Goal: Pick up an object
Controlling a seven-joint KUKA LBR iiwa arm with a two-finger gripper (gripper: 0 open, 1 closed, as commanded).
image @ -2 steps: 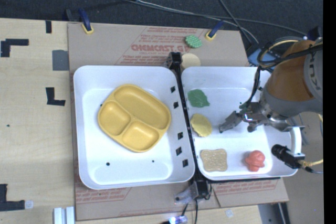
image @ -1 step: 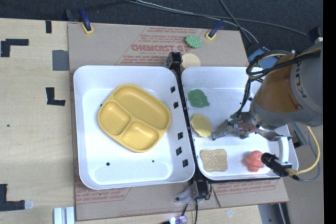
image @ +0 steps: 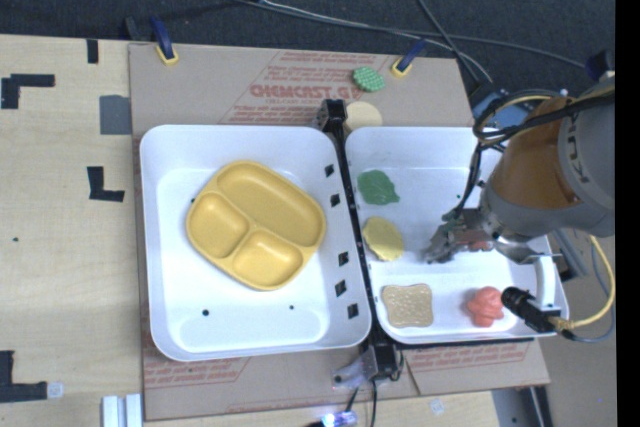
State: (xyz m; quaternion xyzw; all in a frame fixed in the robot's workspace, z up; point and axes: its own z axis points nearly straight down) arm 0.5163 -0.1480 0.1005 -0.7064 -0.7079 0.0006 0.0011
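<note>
Two shallow white bins are seen side by side on the bench: the left bin bears a yellow divided tray, and the right bin bears four small pieces. The gripper is seen low inside the right bin, toward its 3 o'clock side, carried by the grey arm that reaches in from the right. Whether the gripper is open or closed cannot be told, since its tip is dark and small against the white floor, and nothing is seen held in it. Candidates for the pick are spread around it: a green piece lies at about 10 o'clock from the gripper, a yellow round piece lies at 9 o'clock and near it, a tan toast-like piece lies at about 7 o'clock, and a red piece lies at about 5 o'clock, close to the bin's near wall. The step in hand is judged to be the approach or descent, with no grasp yet made. The next move is judged to call for the tip to be centred over one piece, most likely the yellow round piece at 9 o'clock, then lowered and closed before any lift is tried.
</note>
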